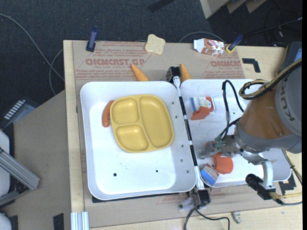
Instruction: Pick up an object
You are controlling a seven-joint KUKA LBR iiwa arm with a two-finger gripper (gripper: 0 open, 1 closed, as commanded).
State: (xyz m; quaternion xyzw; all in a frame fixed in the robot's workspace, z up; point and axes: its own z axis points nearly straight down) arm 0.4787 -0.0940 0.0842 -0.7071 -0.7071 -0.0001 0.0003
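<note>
Camera view: one grey arm (268, 123) with an orange band reaches in from the right, over the right bin (230, 87). Its gripper (216, 150) sits low in that bin, near the divider between the two bins; whether its tips are spread or pressed together cannot be told, as the metal parts blur together. Just below the gripper, touching or nearly so, lies an orange round object (223, 164). Just below and to the left of that lies a small blue and white item (208, 175) at the bin's lower edge. Above the gripper, well apart, lies a red and white carton (202, 107). Far to the gripper's left, in the left bin (139, 176), rests a yellow divided plate (142, 122) with a red sausage (106, 114) against its left side. Beyond the bins, on the board (115, 59), lie a slice of bread (154, 44), two carrots (139, 73) and a crumpled wrapper (209, 46).
</note>
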